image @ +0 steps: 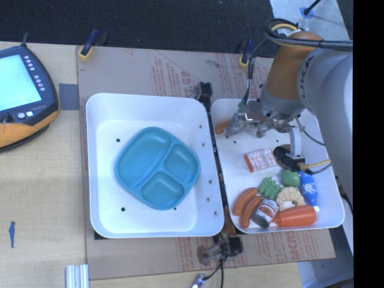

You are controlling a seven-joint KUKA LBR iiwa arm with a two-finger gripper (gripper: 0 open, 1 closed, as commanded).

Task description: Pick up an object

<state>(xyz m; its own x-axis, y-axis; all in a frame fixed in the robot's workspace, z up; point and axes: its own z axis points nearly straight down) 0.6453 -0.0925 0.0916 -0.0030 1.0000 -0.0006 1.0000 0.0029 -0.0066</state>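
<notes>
My gripper [246,129] hangs over the far left part of the right bin [336,221], open, with nothing between its fingers. A small orange piece [221,126] lies just left of the left fingertip, against the bin's wall. A red and white packet [260,159] lies a little nearer than the gripper. At the bin's near end sit two sausages [245,203], a small can [267,210], a red bottle [294,216], a blue bottle [309,191], a green piece [290,177] and a pale ring [290,196].
The left bin [96,161] holds a blue divided plate [157,167]. A tablet-like pendant [24,95] lies on the bench at far left. The grey arm [324,101] with its orange band covers the right bin's far right side.
</notes>
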